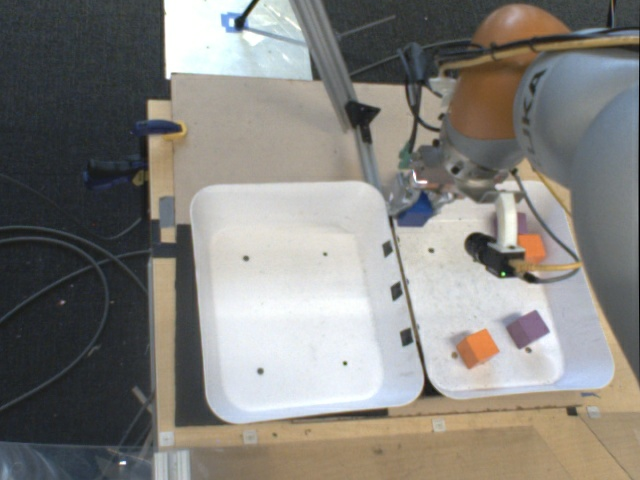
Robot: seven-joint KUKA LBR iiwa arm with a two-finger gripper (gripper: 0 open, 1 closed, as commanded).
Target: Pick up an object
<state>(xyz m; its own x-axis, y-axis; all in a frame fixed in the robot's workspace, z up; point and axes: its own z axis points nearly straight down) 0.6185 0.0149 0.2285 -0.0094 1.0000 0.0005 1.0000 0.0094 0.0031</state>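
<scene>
Claw low over the far-left corner of the right bin, just above a blue block — likely the pick target, tucked against the bin wall. Grip state: cannot tell; wrist hardware hides it. Outward: one orange block partly behind the arm's fittings, one orange cube, one purple cube nearer the front. Left bin beside it on the counter — two bins, four blocks.
</scene>
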